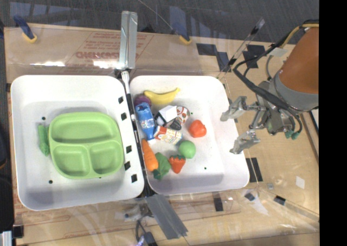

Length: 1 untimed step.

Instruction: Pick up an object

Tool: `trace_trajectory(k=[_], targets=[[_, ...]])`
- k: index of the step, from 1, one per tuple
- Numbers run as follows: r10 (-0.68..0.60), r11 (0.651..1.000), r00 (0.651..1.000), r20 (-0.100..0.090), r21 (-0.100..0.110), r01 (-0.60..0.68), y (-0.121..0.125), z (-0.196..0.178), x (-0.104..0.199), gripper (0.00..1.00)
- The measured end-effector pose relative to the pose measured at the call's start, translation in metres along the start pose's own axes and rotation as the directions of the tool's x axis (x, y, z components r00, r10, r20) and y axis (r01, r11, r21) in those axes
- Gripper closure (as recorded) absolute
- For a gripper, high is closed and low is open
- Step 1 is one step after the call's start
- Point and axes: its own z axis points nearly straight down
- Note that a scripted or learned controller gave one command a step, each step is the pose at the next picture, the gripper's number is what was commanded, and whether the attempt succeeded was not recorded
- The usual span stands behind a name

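My gripper (237, 128) hangs at the right rim of the right bin (230, 158), open, with nothing between its two fingers. The right bin holds a heap of toy food: a yellow banana (161, 96), a blue bottle (145, 119), a red tomato (197, 128), a green ball (187, 148), an orange carrot (149, 154), a red pepper (177, 163), a purple piece (142, 101) and a small white carton (167, 115). All of them lie left of the gripper, apart from it.
The left bin (21, 147) holds a green divided plate (85, 144) and a green piece (43, 138) by its left side. A metal divider bar (128, 41) stands between the bins at the back. Cables and the orange-banded arm (301, 66) are on the right.
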Motion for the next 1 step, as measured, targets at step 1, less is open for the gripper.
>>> trace_trajectory(k=[1], targets=[[-0.072, 0.997, 0.997, -0.007, -0.005, 0.072, 0.0245, 0.0936, -0.0179, 0.0]])
